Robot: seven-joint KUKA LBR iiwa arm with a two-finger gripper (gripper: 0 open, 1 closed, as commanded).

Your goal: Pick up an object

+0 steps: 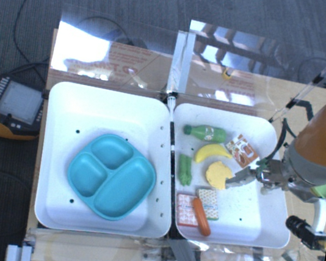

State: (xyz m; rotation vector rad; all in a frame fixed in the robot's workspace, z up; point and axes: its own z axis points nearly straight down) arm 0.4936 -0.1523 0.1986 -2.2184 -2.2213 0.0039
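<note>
Hand point(236, 178) just beside yellow object point(217, 174).

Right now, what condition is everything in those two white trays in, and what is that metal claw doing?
Blue divided plate: flat in left bin, nothing on it.
Green bottle: lying on its side.
Banana: lying loose.
Yellow round piece: gripper tip beside it.
Hot dog: lying across cards.
Gripper: low in right bin.

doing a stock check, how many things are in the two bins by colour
green: 2, plastic bottle, small pickle-shaped piece
yellow: 2, toy banana, rounded lump
blue: 1, divided plastic plate
orange or red: 2, carrot-like stick, snack packet
patterned flat cards: 2
total: 9
</note>
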